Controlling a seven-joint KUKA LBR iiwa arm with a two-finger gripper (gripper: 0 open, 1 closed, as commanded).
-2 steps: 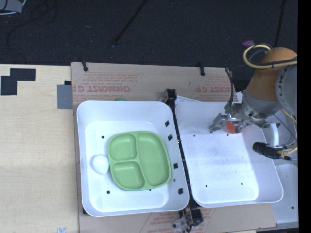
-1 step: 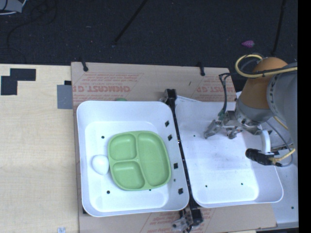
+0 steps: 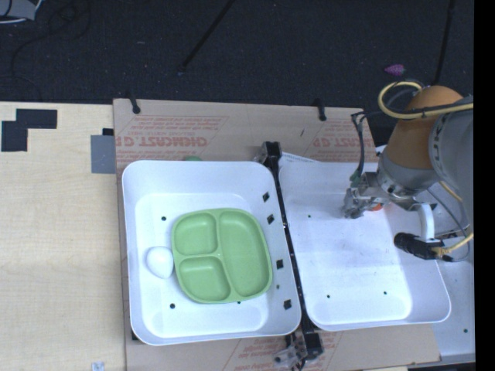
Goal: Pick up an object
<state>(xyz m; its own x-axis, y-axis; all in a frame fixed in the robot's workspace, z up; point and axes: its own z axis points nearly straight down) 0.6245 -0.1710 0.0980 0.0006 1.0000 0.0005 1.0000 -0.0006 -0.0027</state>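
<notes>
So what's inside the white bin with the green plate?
The left bin holds a green divided plate and a small white ball touching its left edge. Whatever lies under the plate is covered.

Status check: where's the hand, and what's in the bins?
Hand low over right bin, upper part. Green divided plate and white egg in left bin, egg touching plate's left edge. Nothing between them and the hand.

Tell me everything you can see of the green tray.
The green tray is a pale green, plastic-looking plate with rounded corners and three compartments, two smaller and one long. It lies flat, turned slightly askew, in the left white bin. A small white egg-shaped object rests against its left edge.
</notes>
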